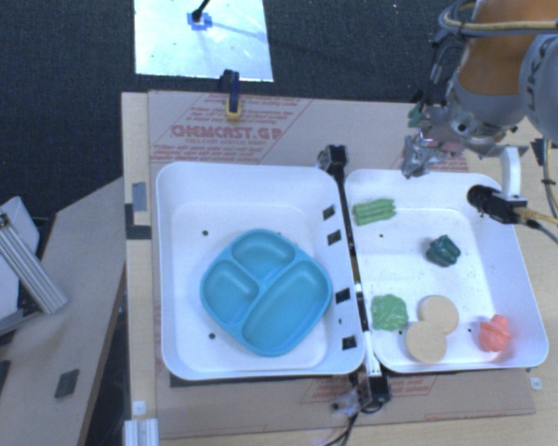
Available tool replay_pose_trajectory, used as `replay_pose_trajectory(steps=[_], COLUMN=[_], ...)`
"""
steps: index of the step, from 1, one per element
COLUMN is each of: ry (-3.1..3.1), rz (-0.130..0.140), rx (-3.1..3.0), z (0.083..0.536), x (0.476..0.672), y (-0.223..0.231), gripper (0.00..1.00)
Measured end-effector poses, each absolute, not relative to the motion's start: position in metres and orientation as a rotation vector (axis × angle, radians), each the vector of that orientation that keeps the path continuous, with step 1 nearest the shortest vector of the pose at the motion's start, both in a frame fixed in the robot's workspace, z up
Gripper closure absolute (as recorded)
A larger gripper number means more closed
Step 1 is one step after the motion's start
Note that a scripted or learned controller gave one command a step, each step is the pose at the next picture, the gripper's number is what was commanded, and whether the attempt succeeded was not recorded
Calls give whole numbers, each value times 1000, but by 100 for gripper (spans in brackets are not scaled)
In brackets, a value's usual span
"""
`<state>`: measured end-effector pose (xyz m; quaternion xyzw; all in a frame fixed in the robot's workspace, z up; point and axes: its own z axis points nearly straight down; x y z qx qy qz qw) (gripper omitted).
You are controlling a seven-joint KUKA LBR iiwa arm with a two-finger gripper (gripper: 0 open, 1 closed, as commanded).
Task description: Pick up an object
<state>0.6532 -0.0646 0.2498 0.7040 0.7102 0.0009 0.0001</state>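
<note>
The two-finger gripper (418,161) hangs above the far edge of the right white bin (516,277); whether it is open or closed I cannot tell, and nothing is seen in it. The nearest candidate, a light green ridged plastic piece (374,211), lies just near and left of it. A dark green lump (443,250) lies further right. I judge the step as approach: next it must lower over one object and close.

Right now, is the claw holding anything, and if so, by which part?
Nothing is held. The claw hangs above the far rim of the right bin, apart from the green piece and the other items.
</note>
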Motion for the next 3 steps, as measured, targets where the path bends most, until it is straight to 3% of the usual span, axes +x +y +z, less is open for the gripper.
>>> replay_pose_trajectory(steps=[2, 3], ry=[2231, 2232], rz=[2, 5], rx=[2212, 2210], z=[223, 216], x=[645, 653], y=[34, 87], gripper=[100, 100])
